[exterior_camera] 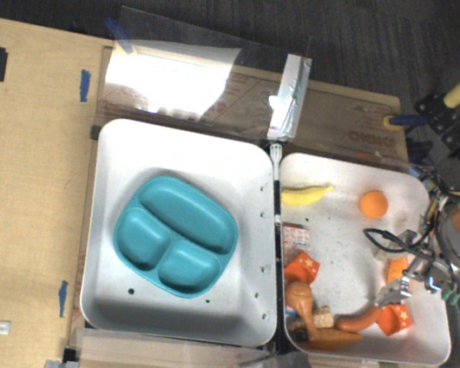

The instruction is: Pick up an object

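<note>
Tool [393,291]: lower right of frame, low over right bin [342,247]; opening cannot tell; orange piece [395,320] just below it; descend centred on piece, clear of sausage [347,321].

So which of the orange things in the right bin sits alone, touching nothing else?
The orange ball, near the bin's far wall beside the banana; the other orange pieces crowd the near edge.

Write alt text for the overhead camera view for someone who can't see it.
From the right, the arm's end effector reaches into the right bin, low among toy food: banana, orange ball, hot dog and orange pieces. The left bin holds a teal divided plate.
</note>
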